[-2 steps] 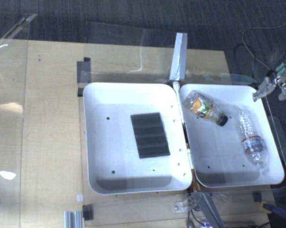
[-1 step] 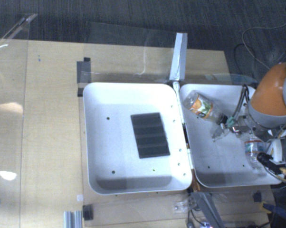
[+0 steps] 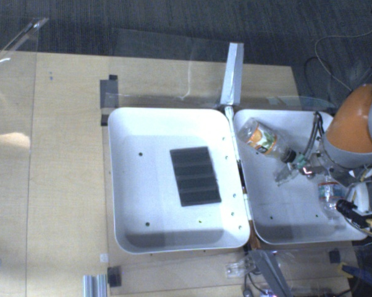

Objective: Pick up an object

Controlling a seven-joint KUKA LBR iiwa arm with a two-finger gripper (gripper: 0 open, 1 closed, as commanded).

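I'm over the right bin, orange band on my wrist at its right edge. My gripper is low over the bin floor, just beside the cap end of the bottle.

Can't tell how far my jaws are open: too small and cluttered with cables here. Nothing visibly between them, so I'm not claiming a hold.

Step, as I read it: approach/pre-grasp on the bottle, not lifted yet.

Next move calls for getting centred across the bottle's body, not its cap, then closing and lifting straight up.

Bottle: small, clear plastic, orange-green label, lying on its side at a slant in the bin's upper left, near the wall. Likely rolls and slips.

Left bin holds a dark ribbed slab, well apart from me.
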